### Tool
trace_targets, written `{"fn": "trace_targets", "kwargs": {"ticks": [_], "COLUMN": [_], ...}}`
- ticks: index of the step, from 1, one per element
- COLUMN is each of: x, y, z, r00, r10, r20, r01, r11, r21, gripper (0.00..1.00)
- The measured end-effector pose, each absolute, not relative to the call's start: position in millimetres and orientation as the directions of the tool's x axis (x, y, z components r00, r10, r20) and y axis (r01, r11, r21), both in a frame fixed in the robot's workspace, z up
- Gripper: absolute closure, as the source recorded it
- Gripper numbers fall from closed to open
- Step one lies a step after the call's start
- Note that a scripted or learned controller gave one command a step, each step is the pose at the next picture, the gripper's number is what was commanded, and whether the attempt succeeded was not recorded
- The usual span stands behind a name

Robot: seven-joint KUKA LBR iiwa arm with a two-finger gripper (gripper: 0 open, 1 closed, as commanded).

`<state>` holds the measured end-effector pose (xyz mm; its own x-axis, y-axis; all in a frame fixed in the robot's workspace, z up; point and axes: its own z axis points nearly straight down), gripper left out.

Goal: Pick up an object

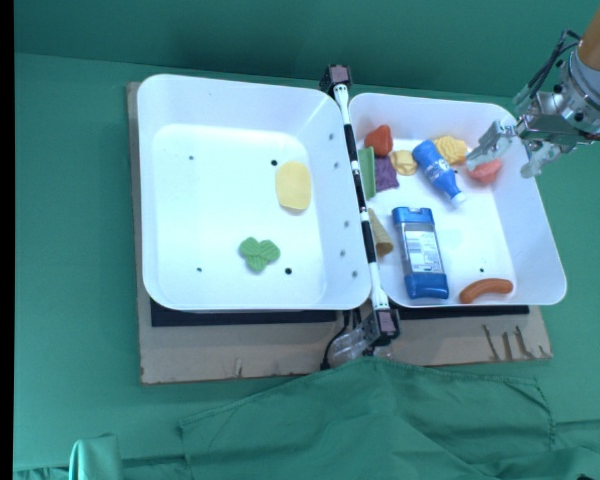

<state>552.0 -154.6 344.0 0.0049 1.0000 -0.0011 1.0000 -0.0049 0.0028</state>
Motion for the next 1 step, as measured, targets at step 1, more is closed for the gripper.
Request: {"fn": "trace_targets", "kwargs": {"ticks": [1], "x": [552.0], "y": [-154.6], "z": [344.0], "r00": [0.005], "r10": [1.0], "r20": [-0.001], "r01": [1.0], "r11": [-0.005], "r21": [0.003], "gripper": [0.0]}}
